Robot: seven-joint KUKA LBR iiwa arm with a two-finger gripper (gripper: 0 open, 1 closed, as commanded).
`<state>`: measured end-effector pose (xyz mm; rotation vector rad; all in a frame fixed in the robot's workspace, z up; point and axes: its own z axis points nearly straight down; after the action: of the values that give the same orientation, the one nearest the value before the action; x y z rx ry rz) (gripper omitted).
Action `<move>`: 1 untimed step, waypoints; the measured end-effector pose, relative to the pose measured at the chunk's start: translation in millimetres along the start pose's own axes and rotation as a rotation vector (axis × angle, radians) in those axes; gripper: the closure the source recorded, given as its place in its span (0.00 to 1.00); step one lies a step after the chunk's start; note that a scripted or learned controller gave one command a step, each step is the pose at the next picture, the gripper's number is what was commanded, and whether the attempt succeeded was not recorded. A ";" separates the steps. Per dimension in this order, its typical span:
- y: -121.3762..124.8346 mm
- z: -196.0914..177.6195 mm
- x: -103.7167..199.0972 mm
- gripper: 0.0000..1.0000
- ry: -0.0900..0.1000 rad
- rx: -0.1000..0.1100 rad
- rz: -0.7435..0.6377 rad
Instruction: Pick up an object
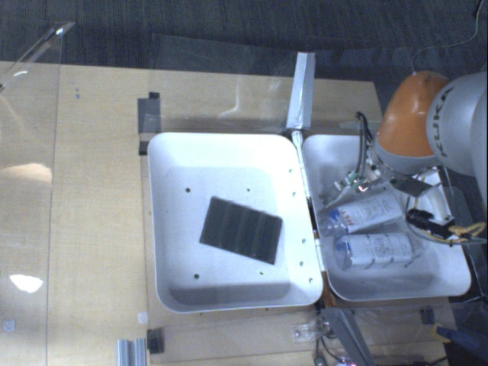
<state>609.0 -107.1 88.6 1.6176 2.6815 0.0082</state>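
Observation:
In the left bin (pixel 175 204) a dark, ridged rectangular pad (pixel 241 229) lies flat near the middle, turned slightly. Two clear plastic bottles rest side by side on the floor of the right bin (pixel 396 288): the upper bottle (pixel 367 212) and the lower bottle (pixel 377 248), both with caps pointing left. The grey arm with its orange band (pixel 412 120) comes in from the right and hangs over the right bin. My gripper (pixel 353 183) is low at the bin's back left, just above the upper bottle's left end.
A metal post (pixel 300 90) stands behind the gap between the two bins. Cables (pixel 438 227) trail from the wrist across the right bin's right side. Wooden bench top (pixel 76 204) stretches to the left.

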 end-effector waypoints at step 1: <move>55.2 2.0 -15.4 0.00 0.015 0.027 -0.032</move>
<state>665.0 -94.9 87.3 1.5884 2.7298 -0.0169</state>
